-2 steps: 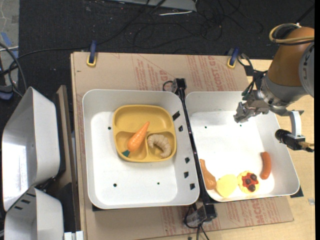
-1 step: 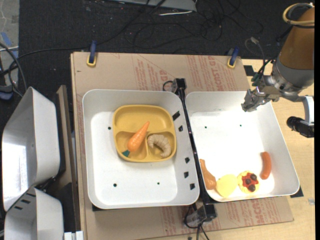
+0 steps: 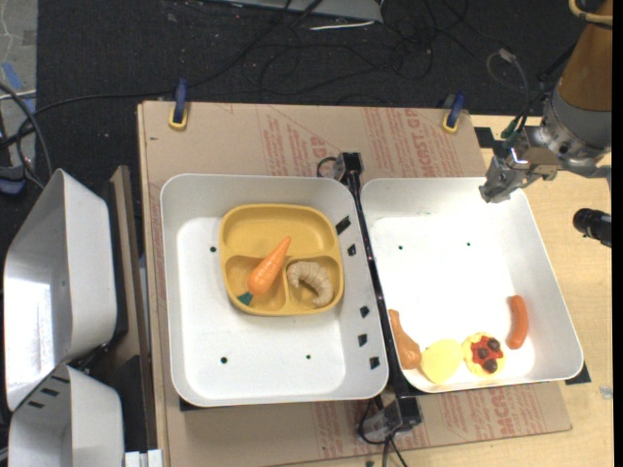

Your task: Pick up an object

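Claw [image 3: 494, 189] hovers over right bin's [image 3: 545, 261] top-right corner, nothing in it; can't tell if spread. Sausage [image 3: 517, 320] lies w/ other toy food near bin's lower edge.

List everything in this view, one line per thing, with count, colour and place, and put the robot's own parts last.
bins: 2, white, side by side on the bench
divided plate: 1, yellow, in the left bin
carrot: 1, orange, on the plate
shrimp: 1, pale tan, on the plate beside the carrot
sausage: 1, orange-red, right bin near its right wall
round piece: 1, pale yellow, right bin, front edge
pizza-like piece: 1, yellow with red and dark spots, right of the round piece
long piece: 1, orange, right bin, front left corner
clamps: 2, yellow, at the board's far edge
arm: 1, grey with orange band, at right
gripper: 1, grey, over the right bin's far right corner
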You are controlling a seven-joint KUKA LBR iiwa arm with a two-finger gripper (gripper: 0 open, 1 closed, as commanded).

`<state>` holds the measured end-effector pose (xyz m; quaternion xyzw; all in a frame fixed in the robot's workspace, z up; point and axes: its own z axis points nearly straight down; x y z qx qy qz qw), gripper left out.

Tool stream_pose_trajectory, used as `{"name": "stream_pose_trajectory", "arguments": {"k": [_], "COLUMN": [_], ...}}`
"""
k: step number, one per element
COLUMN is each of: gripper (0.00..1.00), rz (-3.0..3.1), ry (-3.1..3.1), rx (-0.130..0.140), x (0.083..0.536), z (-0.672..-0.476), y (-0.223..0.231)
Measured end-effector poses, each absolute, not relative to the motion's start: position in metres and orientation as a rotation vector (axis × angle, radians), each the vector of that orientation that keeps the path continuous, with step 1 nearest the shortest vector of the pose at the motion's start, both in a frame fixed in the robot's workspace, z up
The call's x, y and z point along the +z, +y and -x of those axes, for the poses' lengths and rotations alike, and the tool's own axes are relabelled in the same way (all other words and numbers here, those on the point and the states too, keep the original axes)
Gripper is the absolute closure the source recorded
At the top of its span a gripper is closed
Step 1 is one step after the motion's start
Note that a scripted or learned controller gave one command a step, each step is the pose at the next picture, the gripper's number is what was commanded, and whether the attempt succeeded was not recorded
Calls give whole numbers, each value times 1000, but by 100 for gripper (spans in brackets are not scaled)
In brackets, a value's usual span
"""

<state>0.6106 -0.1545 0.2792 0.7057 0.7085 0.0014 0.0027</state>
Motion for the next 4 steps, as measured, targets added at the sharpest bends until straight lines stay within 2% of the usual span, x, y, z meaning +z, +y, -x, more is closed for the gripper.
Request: {"name": "stream_pose_trajectory", "arguments": {"k": [1, 2, 3, 4], "gripper": [100, 100, 100, 100], "rz": [-2216, -2217, -2214, -2216], "ry": [2229, 2230, 2233, 2232], "rx": [-1, -2, -1, -3], "x": [279, 274, 268, 246], "z": [-599, -577, -563, -541], "y": [-102, -63, -4, 40]}}
